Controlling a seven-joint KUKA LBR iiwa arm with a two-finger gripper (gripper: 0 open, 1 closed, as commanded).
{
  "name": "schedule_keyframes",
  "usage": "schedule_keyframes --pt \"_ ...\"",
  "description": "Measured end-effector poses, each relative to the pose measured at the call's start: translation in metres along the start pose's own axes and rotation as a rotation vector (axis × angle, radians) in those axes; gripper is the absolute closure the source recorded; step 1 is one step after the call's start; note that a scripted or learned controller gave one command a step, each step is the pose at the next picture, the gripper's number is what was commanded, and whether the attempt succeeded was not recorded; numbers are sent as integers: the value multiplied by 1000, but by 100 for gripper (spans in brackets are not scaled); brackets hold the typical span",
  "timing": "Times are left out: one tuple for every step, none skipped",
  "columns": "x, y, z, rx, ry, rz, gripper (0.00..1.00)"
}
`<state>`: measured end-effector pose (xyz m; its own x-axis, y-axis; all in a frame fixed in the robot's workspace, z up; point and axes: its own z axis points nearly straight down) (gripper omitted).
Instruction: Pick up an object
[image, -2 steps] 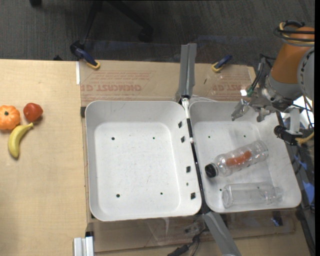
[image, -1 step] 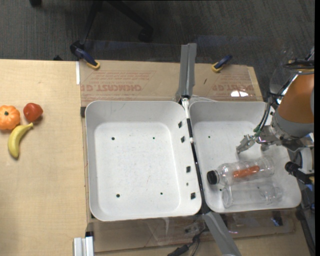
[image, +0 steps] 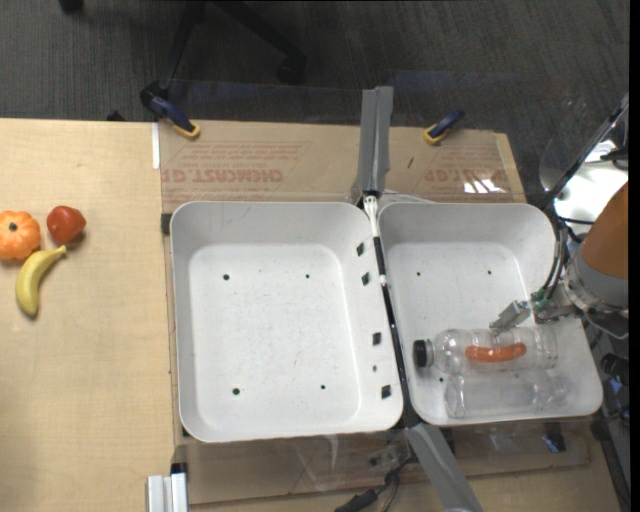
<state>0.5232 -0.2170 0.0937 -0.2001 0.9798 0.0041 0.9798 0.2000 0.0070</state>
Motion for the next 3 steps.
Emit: schedule_keyframes --pt "12 -8 -12 -40 -32 -102 0" --pt "30 -10 -18 -59 -45 -177 0" --pt "59 33 3 8 -5 175 0"
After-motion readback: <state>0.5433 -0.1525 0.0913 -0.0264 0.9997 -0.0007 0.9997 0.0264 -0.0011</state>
